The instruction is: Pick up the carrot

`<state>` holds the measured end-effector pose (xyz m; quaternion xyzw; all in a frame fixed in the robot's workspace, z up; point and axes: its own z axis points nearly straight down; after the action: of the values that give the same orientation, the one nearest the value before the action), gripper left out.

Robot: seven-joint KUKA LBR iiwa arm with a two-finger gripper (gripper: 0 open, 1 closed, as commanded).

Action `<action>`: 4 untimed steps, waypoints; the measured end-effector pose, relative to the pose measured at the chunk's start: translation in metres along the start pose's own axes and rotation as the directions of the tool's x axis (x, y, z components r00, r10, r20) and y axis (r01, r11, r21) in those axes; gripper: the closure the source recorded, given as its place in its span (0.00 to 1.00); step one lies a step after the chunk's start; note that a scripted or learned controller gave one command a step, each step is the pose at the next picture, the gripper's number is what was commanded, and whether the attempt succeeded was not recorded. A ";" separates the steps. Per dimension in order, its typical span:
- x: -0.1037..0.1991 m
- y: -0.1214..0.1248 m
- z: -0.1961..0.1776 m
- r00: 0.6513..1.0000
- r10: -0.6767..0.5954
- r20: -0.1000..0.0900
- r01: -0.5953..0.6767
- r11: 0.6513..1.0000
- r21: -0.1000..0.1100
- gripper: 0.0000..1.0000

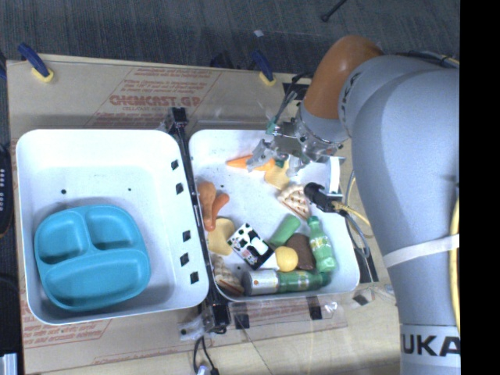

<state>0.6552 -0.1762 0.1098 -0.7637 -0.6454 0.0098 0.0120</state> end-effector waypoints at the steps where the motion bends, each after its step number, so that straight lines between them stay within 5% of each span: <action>1: -0.008 0.001 0.017 0.984 0.177 -0.002 -0.177 0.984 -0.002 0.00; 2: -0.008 0.001 0.008 0.986 0.169 -0.001 -0.169 0.986 -0.008 1.00; 3: -0.021 -0.033 0.020 0.999 -0.040 0.001 0.040 0.999 -0.021 1.00; 4: -0.013 -0.031 0.018 0.999 -0.044 -0.013 0.043 0.999 -0.025 0.00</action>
<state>0.6223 -0.1839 0.0929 -0.7495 -0.6619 -0.0037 0.0073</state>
